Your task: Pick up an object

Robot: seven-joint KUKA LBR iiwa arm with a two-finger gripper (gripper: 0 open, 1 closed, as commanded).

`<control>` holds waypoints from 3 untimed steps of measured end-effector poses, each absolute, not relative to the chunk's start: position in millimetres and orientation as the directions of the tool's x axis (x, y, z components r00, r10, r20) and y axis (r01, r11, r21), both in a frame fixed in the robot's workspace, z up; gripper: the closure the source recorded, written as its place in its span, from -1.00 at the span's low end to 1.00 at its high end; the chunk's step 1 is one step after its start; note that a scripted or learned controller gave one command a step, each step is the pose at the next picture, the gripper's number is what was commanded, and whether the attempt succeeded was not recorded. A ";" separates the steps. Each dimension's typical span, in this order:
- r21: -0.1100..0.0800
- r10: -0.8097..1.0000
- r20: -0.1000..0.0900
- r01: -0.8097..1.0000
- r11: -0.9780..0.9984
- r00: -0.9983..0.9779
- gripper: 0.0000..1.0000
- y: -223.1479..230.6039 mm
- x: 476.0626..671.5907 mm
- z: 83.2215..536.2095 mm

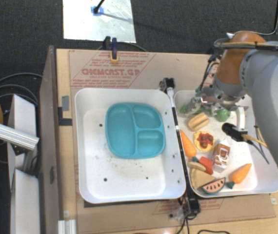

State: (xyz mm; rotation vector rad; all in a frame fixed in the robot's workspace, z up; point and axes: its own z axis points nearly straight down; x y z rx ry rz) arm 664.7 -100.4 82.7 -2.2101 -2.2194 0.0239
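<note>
Toy food (208, 150) in right bin (268, 182), end effector (208, 103) lowered above

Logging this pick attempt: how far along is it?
Done: the arm is over the right bin, its claw low at the far end by the bread roll and a green piece. In hand: nothing visibly lifted. Left: the grasp and lift; the teal tray sits apart.

In the left white bin (92, 179) lies a teal divided plate (134, 130). The right white bin (270, 182) holds orange carrots (188, 144), a tan bread roll (198, 121), a red-topped tart (205, 140), a red-and-green watermelon slice (212, 185) and a green piece (222, 114). The worktop (114, 69) is brown cardboard with red lettering.
</note>
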 end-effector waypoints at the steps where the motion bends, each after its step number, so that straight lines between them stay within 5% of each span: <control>1: -0.017 1.000 -0.004 1.000 0.005 -0.005 -1.00 -101.2 664.9 82.8; 3: -0.016 1.000 -0.004 1.000 0.002 -0.002 -1.00 -97.8 665.1 82.7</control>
